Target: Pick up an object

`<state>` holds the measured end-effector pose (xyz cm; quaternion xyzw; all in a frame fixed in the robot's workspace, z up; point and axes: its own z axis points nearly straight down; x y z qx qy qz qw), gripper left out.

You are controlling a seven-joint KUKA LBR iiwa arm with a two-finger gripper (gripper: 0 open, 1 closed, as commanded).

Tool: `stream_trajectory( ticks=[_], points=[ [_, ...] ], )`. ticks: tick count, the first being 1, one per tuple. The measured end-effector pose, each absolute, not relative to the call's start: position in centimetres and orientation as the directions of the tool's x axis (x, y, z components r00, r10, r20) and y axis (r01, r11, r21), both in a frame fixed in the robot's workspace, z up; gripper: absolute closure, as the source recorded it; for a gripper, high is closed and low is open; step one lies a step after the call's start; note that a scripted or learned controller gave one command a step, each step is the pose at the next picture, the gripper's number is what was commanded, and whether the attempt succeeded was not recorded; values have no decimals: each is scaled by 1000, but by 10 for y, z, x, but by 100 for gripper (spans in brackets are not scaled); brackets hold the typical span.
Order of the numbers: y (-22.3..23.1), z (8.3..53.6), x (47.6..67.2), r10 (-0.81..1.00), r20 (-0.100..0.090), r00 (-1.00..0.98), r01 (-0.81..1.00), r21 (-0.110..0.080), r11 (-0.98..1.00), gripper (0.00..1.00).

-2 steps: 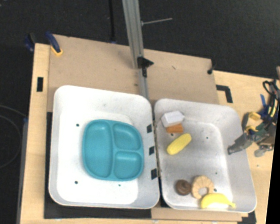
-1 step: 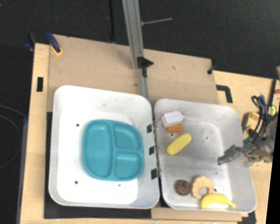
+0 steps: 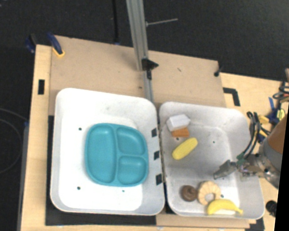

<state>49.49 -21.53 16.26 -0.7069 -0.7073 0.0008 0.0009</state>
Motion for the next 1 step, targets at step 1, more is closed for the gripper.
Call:
stream_trajectory(
  ticks=[1],
  points=[
    [-226,109,499,1000,-1,0,1000,-1,0,0]
  ],
)
